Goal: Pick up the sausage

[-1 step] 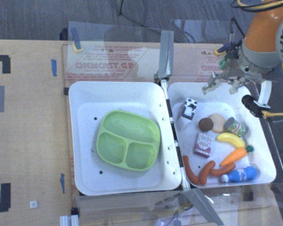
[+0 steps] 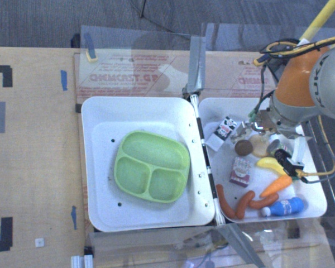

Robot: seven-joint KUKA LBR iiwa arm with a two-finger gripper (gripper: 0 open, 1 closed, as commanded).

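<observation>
Sausage pick, read outward from the gripper [image 2: 255,128]: poised over the far part of the right bin [image 2: 318,202], open or closed impossible to tell under the wrist. Just beside the gripper, a brown round piece [image 2: 244,147] and a small black-and-white carton [image 2: 226,128]. Farther toward the camera from the gripper, a red packet [image 2: 240,171], a banana [image 2: 272,164] and a carrot [image 2: 276,185]. Well apart from the gripper, against the bin's near wall, the sausage [image 2: 244,203]: reddish-brown, lying flat, long axis slanted, upper end toward the carrot. Just beside it, another reddish link [image 2: 224,201] and a blue bottle [image 2: 285,206]. Probably calls for travel toward the camera, then a turn across that slant.
</observation>
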